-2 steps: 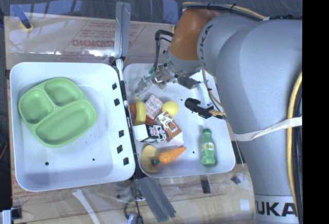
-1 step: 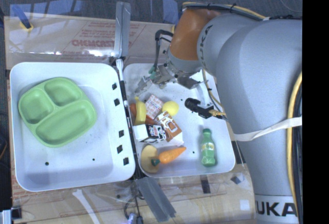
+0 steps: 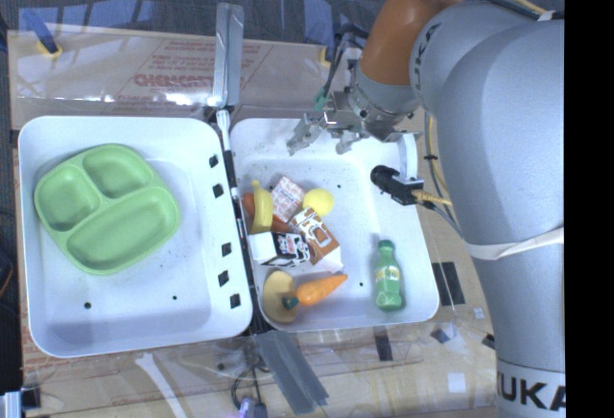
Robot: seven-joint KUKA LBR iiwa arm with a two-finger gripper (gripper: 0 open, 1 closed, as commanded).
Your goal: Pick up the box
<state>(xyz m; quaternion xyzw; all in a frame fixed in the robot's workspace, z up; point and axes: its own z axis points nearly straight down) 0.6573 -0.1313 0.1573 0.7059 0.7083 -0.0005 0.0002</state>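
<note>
Hovering over the right bin's [image 3: 422, 243] far edge, gripper [image 3: 321, 130] has fingers spread and empty, well apart from the box [image 3: 313, 236] wedged among clutter mid-bin.

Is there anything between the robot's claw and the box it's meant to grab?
Nothing visible. The gripper hangs over bare bin floor at the far end; the box lies nearer, hemmed by a yellow ball and a carrot.

Two white bins [image 3: 58, 330] sit side by side. The left one holds one green divided plate [image 3: 106, 207]. The right one holds one green bottle [image 3: 388, 276], one carrot [image 3: 321, 289], one yellow ball [image 3: 318, 202], and perhaps two small printed boxes [image 3: 314, 236], overlapping.
</note>
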